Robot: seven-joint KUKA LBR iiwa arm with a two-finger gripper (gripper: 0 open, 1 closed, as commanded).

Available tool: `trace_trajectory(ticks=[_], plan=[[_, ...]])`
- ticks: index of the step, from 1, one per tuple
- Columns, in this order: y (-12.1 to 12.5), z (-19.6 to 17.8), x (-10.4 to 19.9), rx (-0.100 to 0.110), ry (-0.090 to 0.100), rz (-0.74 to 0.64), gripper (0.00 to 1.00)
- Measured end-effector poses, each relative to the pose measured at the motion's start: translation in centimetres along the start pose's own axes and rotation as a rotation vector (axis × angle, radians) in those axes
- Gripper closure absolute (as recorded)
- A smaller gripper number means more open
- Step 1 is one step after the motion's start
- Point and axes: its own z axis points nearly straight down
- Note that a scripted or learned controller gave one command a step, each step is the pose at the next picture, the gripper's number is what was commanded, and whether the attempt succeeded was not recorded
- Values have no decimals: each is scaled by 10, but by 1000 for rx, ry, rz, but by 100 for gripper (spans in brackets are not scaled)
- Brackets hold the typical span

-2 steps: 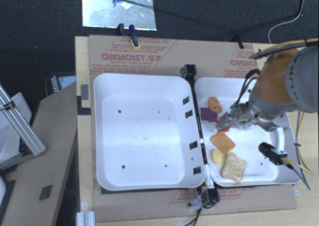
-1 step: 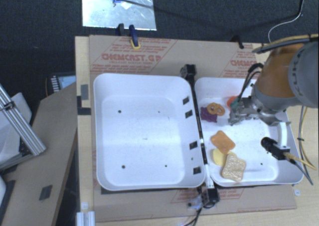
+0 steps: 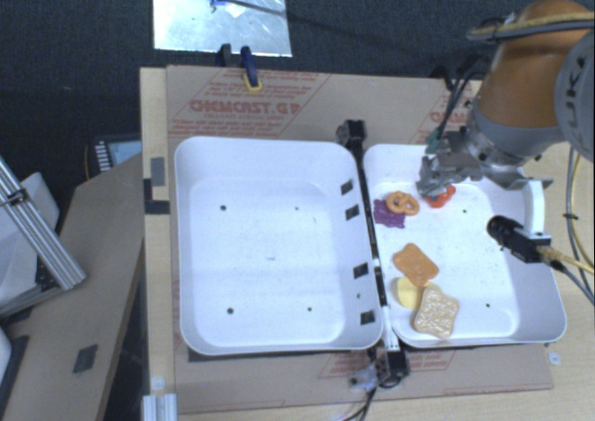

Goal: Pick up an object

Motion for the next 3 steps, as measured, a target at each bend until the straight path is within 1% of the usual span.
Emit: trace_trajectory(ticks=[1, 2, 3], plan=[[1, -159, 59, -6, 1, 0, 100], [-34, -211, 135, 4, 3, -2, 100], [-53, -222, 210, 10, 2, -1, 100]])
